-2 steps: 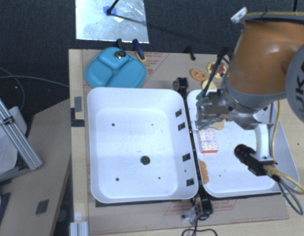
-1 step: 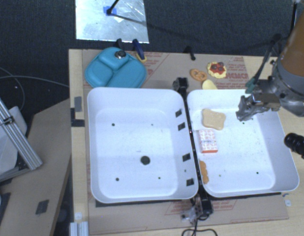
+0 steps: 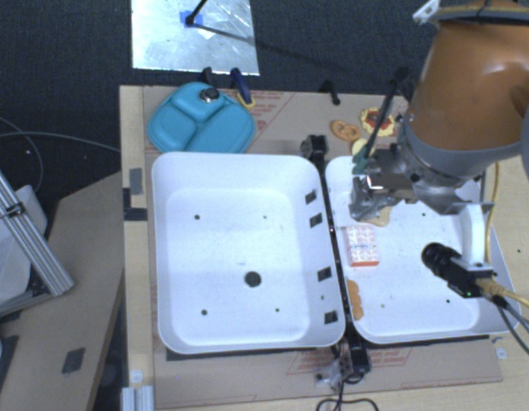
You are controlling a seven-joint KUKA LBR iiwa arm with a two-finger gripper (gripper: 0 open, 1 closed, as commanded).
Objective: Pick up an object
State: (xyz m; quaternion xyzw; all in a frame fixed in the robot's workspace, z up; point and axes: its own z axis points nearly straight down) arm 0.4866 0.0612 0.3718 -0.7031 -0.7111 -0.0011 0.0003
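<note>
My gripper [image 3: 365, 202] hangs over the left part of the right bin [image 3: 419, 319], under the big orange wrist band. Just below it a small white packet with a red pattern [image 3: 362, 247] lies flat on the bin floor. A tan piece [image 3: 381, 219] shows right beside the gripper, partly hidden by it. Another tan, cookie-like piece [image 3: 354, 299] rests against the right bin's left wall. In the left bin [image 3: 183, 187] a small dark disc [image 3: 252, 278] lies near the middle.
A blue lidded tray [image 3: 202, 120] sits behind the left bin. Tan cookie-like shapes [image 3: 343, 129] lie on the cardboard behind the right bin. A shiny metal sheet [image 3: 193, 24] lies further back. An aluminium frame [image 3: 25, 238] stands at the left.
</note>
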